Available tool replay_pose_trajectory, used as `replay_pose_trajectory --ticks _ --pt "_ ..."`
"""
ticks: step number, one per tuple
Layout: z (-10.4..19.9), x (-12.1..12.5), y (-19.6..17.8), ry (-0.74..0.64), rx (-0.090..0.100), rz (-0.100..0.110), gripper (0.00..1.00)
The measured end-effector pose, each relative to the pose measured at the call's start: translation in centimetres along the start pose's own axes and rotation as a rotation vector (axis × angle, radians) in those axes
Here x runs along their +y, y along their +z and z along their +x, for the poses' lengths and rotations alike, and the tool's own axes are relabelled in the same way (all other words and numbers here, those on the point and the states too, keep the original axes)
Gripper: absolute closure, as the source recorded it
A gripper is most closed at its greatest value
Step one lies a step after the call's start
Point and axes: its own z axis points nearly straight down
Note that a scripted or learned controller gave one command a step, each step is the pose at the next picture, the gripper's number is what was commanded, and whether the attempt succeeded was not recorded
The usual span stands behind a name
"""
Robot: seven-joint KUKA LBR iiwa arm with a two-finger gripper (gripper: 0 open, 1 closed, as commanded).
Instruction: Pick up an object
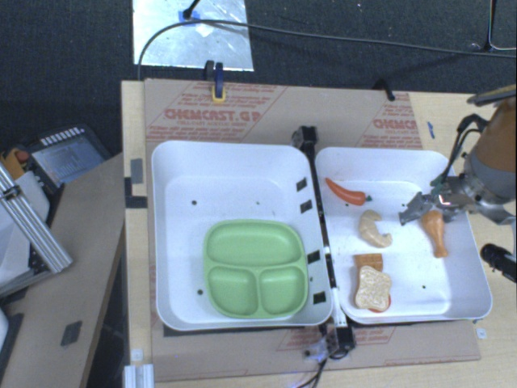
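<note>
A green three-compartment plate [254, 267] is sitting low in the left bin [174, 168], well apart from any action, while four toy foods are lying scattered in the right bin [464, 297]. Moving rightward: a red-orange chili pepper [346, 191] is resting near the bin's upper left, a pale cashew-shaped piece [374, 229] is lying just below it, and a slice of toast [373, 288] is lying against a small orange-brown block [368, 261] nearer the front wall. Farthest right, an orange drumstick-shaped piece [435, 229] is lying at a slant just beside the gripper [428, 207].

The grey arm [493, 168] is reaching in from the right, its dark fingers hanging at the drumstick's upper end; whether they are spread or pressed together cannot be told from this slanted angle, and nothing is visibly pinched between them.

The likeliest target, as a judgement, is the drumstick (the nearest item by far). The risks are plain: the fingers are meeting it at its tip rather than its middle, so a closing squeeze could be pushing it away toward the right wall or merely clipping the narrow end. A tapered, smooth toy could also be slipping out as the arm is lifting, dropping back into the bin.
</note>
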Motion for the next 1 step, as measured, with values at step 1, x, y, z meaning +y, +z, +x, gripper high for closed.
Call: replay_pose_trajectory --ticks 1 --pt "-0.32 0.26 4.26 0.001 0.000 0.000 0.00"
